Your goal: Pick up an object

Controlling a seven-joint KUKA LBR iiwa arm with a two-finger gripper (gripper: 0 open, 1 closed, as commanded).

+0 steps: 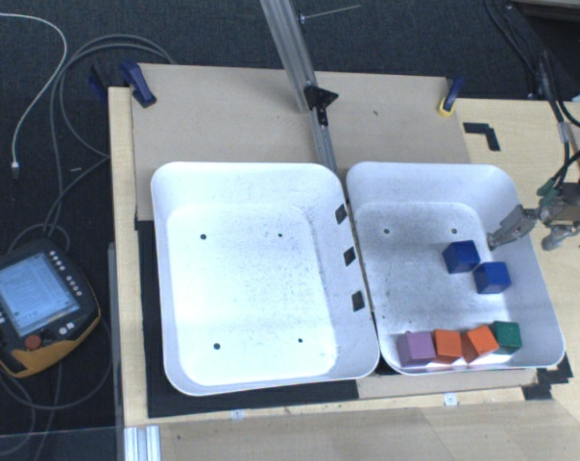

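In the right bin [405, 200] two blue cubes lie near the middle right, one [460, 256] just up-left of the other [493, 277]. Along the front wall stands a row of blocks: purple [417, 347], orange [448, 344], a second orange one [480, 341] and green [507, 334]. My gripper [523, 238] hangs over the bin's right rim, up and to the right of the blue cubes. Its fingers are spread apart and open, with nothing between them.
The left bin [175, 257] sits beside the right one, with black clips along the shared edge. An aluminium post [290, 36] rises behind the bins. A teach pendant [31, 305] and cables lie on the floor to the left.
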